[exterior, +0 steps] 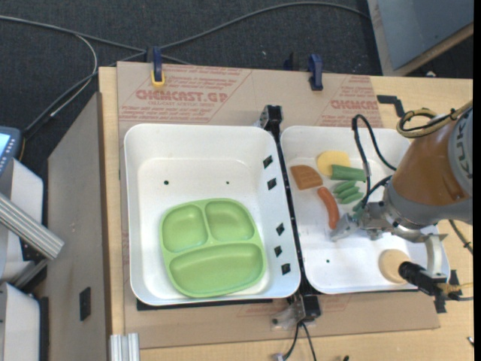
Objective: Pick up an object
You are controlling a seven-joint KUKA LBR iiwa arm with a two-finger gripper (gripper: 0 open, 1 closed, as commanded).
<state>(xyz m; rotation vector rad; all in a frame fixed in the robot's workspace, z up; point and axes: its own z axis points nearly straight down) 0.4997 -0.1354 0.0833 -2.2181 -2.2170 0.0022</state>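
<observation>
Toy food lies loose in the right bin (316,273), grouped in its upper-middle part: a brown bread slice (305,176), a yellow piece (333,160) just beside it, two green bean pods (348,182) below the yellow piece, and a red sausage (329,206) running diagonally down from the bread. A round tan cookie (391,264) sits apart from these, near the bin's lower right corner.

Left bin (143,201) holds a green divided plate (213,246) with three compartments, lying in the lower half of the bin.

Arm enters from the right, orange band over the right bin. Gripper (344,227) is down low inside the right bin, just beside the lower end of the sausage and below the green pods. The tip is small and partly blurred; cannot tell how wide it stands. Nothing visible gripped; all food pieces rest on the bin floor.

Both bins sit on a cardboard sheet (225,89) held by a yellow clamp (156,67) and a blue clamp (316,71) along its far edge.
</observation>
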